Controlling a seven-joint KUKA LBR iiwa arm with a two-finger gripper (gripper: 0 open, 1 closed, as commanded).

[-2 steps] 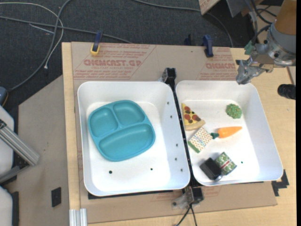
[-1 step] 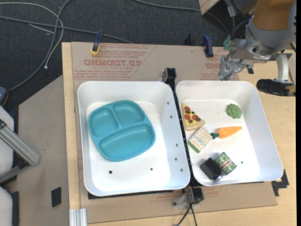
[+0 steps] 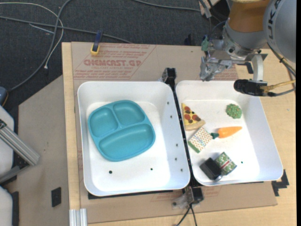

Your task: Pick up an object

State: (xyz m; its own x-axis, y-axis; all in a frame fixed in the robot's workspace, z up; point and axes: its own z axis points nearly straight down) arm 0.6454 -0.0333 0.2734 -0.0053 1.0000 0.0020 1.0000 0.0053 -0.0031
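Note:
My gripper (image 3: 207,74) hangs above the back edge of the right bin (image 3: 263,140), its fingers pointing down with nothing between them. In the right bin lie a pizza slice (image 3: 191,117), a green broccoli piece (image 3: 233,110), an orange carrot (image 3: 227,132), a patterned cracker-like square (image 3: 200,139) and a small green and black box (image 3: 218,166). All of them sit lower in the view than the gripper, apart from it.
The left bin (image 3: 94,173) holds a blue divided plate (image 3: 122,129). A black clamp (image 3: 169,74) sits at the back where the bins meet. A black part of the arm (image 3: 249,86) juts out over the right bin's back right. Cables lie on the floor behind.

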